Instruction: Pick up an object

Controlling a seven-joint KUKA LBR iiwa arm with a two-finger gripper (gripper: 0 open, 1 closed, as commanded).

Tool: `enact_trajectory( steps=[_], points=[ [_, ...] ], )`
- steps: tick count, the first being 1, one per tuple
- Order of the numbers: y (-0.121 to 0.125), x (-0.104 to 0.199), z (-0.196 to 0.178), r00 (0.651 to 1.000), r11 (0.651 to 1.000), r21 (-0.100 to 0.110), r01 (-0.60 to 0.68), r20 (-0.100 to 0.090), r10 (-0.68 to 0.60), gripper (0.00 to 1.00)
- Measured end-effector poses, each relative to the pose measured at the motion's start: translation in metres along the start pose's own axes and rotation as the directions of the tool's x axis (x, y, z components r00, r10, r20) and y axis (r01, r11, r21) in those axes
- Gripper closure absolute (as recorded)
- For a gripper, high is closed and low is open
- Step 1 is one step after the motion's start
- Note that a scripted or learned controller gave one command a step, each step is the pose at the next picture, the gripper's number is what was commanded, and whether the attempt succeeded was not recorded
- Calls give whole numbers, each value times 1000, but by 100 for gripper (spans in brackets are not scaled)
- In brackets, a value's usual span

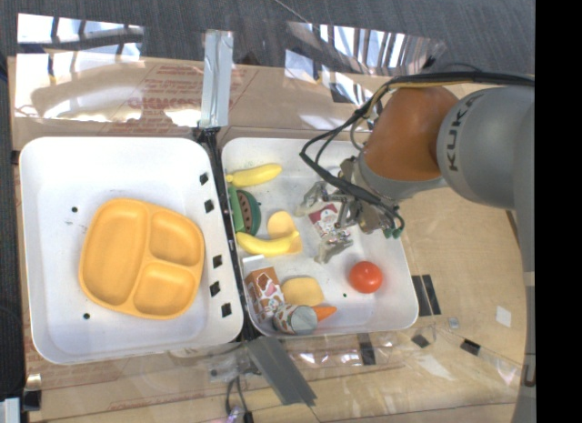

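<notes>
My gripper (325,221) hangs low over the middle of the right bin (400,271), with its two metal fingers (333,246) spread open. A small red and white packet (324,216) lies in the gap between them; I cannot tell if they touch it. To the gripper's left lie a yellow banana (269,245), a pale yellow chunk (281,223) and a green and red melon slice (244,212). A second banana (255,175) lies near the bin's far wall. A red tomato (366,276) sits just right of and nearer than the gripper.
At the right bin's near edge lie a brown packet (264,288), a yellow lump (303,289), a small carrot (324,312) and a grey can (297,320). The left bin (45,185) holds a yellow divided plate (141,256). The arm (455,144) covers the bin's far right corner.
</notes>
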State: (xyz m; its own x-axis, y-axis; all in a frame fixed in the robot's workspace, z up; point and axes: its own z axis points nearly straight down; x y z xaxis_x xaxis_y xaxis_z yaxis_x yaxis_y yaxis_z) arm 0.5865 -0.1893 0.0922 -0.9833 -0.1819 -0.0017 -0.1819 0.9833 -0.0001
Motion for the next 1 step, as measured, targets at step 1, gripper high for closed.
enact_trajectory(
  steps=[1],
  points=[
    [0, 0, 0, 1000, 1000, 0, 0, 0, 0, 0]
  ],
)
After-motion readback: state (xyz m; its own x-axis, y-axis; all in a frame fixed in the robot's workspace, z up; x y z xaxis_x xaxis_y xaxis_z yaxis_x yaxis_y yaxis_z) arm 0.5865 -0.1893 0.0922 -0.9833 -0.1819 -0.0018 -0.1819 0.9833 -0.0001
